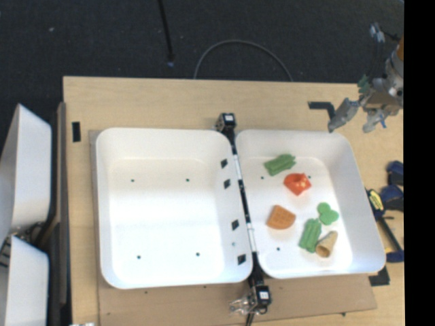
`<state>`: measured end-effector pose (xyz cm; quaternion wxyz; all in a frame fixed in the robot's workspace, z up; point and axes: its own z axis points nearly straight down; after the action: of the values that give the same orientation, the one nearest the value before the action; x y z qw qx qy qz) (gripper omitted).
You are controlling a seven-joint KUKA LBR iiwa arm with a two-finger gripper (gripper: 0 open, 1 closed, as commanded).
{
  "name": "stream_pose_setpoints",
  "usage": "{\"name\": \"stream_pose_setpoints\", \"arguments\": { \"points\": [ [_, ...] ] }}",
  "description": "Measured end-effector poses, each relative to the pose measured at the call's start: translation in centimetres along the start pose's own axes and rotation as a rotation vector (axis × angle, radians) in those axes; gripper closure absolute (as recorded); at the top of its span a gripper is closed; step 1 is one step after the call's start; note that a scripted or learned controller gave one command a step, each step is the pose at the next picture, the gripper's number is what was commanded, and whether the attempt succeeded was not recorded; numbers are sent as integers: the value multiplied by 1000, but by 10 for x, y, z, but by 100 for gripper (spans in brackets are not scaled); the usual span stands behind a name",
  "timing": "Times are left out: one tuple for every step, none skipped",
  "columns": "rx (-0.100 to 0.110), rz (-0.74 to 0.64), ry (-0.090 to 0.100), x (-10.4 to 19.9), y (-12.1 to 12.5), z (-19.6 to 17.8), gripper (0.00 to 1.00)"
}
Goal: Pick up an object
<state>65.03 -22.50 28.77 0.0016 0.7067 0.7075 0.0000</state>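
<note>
- Gripper (357, 116): at the upper right of the bench, just outside the right bin's 1 o'clock corner; two fingers seen spread apart, nothing between them.
- Right bin (343, 149): holds all the candidate objects, six in count.
- Green block (279, 164): at 11 o'clock within the bin, lying flat; nearest the gripper, toward its 8 o'clock.
- Red piece (297, 183): just beside the green block, at its 4 o'clock.
- Orange wedge (281, 217): near bin centre, toward the divider.
- Green rounded piece (327, 213): at 3 o'clock of the orange wedge.
- Long green piece (310, 236): at 5 o'clock in the bin, touching or nearly touching the tan cone (326, 244) beside it.
- Left bin (163, 206): plain white interior.
- Progress, judged: no object lifted yet; every piece rests on the bin floor. Selection, descent, closing and lift all remain.
- Relation, judged: the objects lie well apart from the gripper, all toward its 7 to 8 o'clock; it must travel inward over the bin rim before any descent.
</note>
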Motion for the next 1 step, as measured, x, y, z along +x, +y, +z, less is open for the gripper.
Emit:
{"name": "stream_pose_setpoints", "arguments": {
  "points": [
    [10, -4, 4, 15, 1, 174, 0]
  ]
}}
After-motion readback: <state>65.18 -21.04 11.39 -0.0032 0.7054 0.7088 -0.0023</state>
